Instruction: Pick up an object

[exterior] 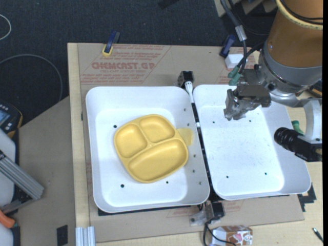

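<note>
1. Landmark: the left shallow white plastic bin (100,152) sits on a brown cardboard-covered bench (128,65), edge to edge with the right shallow white plastic bin (271,173).
2. A yellow moulded plastic plate with three compartments (150,147) lies flat in the middle of the left bin, turned at a slant to the bin's walls, with a small tab (185,136) at its edge toward the right bin.
3. The grey arm with the orange band (297,29) enters from the upper right, past the right bin, and points steeply downward.
4. The dark two-finger gripper (233,113) hangs over the far part of the right bin, well apart from the plate.
5. Whether the gripper is open or closed cannot be told; nothing is seen gripped.
</note>
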Robot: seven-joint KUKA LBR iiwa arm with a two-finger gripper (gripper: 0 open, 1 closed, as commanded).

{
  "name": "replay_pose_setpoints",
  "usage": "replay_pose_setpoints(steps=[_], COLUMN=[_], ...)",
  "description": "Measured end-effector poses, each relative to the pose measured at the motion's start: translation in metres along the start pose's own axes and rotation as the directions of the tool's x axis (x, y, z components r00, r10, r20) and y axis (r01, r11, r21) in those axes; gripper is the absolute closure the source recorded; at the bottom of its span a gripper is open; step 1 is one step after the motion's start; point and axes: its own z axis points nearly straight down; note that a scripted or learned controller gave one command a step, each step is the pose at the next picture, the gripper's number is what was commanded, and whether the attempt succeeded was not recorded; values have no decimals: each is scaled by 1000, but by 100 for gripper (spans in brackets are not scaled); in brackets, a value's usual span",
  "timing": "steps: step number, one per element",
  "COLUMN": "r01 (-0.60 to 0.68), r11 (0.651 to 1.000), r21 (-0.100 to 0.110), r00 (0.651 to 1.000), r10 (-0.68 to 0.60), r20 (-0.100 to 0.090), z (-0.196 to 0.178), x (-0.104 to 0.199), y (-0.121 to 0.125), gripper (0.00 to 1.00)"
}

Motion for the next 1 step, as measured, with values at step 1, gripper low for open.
replay_pose_setpoints(steps=[1], r01=[6], r11=[1000], r21=[-18], r00=[1000], r10=[-7], r20=[-3], z=[-7], x=[38], y=[1], gripper=[100])
